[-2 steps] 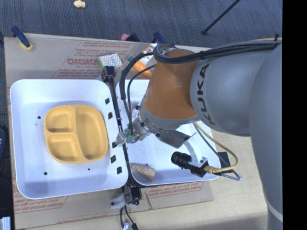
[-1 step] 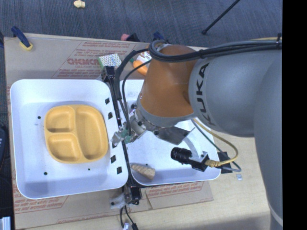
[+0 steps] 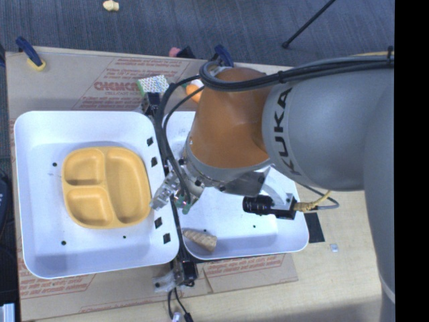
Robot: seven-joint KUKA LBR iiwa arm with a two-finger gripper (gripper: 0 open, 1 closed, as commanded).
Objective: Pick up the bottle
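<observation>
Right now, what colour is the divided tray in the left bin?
Yellow, plain with no pattern; the divided tray shows clearly in the camera view.

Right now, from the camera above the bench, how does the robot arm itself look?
The thick grey arm carries black KUKA lettering and a wide orange band above the wrist. Black cables run along it. The small metallic gripper sits below the band.
</observation>
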